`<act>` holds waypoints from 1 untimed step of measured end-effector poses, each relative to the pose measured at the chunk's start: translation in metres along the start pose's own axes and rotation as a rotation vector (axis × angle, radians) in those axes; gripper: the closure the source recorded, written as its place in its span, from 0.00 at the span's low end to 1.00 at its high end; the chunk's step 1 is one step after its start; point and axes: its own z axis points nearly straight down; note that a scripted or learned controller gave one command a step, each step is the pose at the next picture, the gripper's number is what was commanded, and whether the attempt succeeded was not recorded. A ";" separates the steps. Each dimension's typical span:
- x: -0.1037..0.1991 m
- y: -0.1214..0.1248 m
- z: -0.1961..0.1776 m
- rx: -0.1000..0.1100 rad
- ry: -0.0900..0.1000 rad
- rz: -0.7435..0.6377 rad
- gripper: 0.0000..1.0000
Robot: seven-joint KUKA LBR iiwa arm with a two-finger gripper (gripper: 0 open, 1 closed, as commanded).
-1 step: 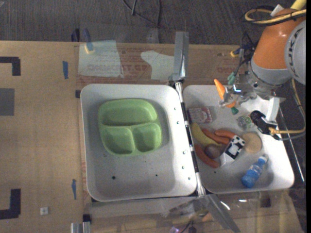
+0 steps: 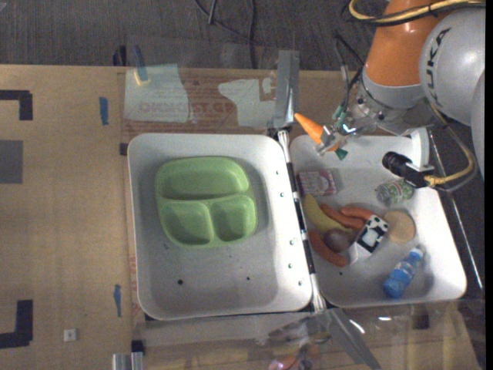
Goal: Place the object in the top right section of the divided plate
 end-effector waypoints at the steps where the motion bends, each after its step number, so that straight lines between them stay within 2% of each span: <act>1: 0.074 -0.045 0.005 0.004 0.003 -0.142 1.00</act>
